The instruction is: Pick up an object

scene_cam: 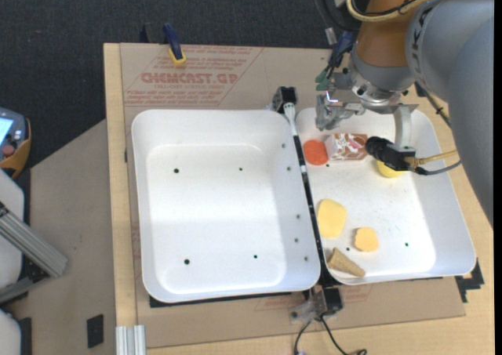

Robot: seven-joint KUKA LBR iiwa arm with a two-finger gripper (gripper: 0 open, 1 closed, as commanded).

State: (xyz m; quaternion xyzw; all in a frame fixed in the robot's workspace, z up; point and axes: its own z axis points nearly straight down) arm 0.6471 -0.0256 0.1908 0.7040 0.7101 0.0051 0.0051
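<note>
The right bin [439,220] holds several small objects. An orange-red round piece [315,152] lies near its left wall, with a red-and-white wrapped item [349,146] beside it. A yellow object [388,167] sits to the right, partly under a black cable part. Nearer the front lie a pale yellow piece [332,217], an orange-yellow piece [365,240] and a tan wedge [345,264]. My gripper [333,114] hangs at the back of the right bin, just above and behind the wrapped item. Nothing shows between its fingers.
The left bin [157,189] lies beside the right one, with a black divider bar [298,165] between them. Both rest on a cardboard sheet [188,71] with a blue-yellow clamp [174,46] at the back. The grey arm [447,24] fills the upper right.
</note>
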